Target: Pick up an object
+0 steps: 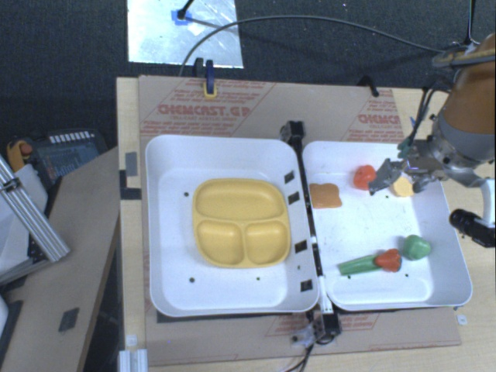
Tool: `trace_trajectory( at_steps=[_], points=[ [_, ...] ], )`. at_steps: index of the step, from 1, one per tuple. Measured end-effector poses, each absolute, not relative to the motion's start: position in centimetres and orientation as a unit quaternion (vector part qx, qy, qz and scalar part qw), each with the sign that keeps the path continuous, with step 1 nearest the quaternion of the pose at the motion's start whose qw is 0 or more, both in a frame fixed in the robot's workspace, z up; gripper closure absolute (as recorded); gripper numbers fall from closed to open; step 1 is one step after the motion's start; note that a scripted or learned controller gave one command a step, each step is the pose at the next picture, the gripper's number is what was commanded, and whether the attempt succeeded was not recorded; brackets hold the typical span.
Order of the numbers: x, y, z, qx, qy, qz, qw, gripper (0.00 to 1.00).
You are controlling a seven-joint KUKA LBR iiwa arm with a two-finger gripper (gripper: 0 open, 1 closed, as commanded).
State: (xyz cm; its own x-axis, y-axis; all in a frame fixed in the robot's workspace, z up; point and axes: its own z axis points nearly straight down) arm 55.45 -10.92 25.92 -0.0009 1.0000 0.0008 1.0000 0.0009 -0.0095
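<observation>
The right bin (434, 293) holds several toy foods. An orange toast-like slice (325, 196) lies at its left edge, and a red tomato-like piece (363, 177) sits a little right of it. A small yellow piece (403, 187) lies at the far right, partly under my gripper (394, 177). My gripper hangs over the bin's upper right part, between the red piece and the yellow piece and close to both. Nearer the front lie a green piece (417, 246), a small red piece (389, 260) and a long green piece (356, 266).
The left bin (167, 285) holds a yellow divided plate (240, 222). A black divider with clips (304, 223) runs between the bins. The arm comes in over the right bin's far right rim. Bare bin floor shows in the middle of the right bin.
</observation>
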Motion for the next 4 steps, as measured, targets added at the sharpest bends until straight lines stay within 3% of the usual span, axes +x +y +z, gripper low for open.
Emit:
trace_trajectory(
  at_steps=[1, 4],
  points=[
    [55.7, -10.9, 26.5, -0.706, -0.708, -0.0005, -0.001, 0.0],
    [56.5, -9.9, 12.8, -0.707, -0.707, 0.0005, 0.001, 0.0]
  ],
)
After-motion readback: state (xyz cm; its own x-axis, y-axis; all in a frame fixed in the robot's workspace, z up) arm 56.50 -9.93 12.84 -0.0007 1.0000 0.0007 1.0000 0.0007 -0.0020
